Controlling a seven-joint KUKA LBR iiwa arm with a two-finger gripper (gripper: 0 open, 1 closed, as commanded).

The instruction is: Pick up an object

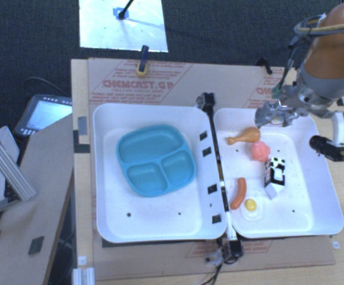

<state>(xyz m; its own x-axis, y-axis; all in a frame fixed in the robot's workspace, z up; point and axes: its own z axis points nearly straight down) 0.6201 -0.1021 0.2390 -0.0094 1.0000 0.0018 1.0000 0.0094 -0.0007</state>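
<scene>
Gripper hangs over the right bin's far edge; whether open, I cannot tell. Drumstick lies just below-left of it, long axis crosswise, beside the pink ball.

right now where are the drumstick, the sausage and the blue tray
drumstick (246, 136), camera view, on its fat meaty end
sausage (237, 193), camera view, at the middle of its length
blue tray (155, 159), camera view, on the ridge where its three compartments meet
</scene>
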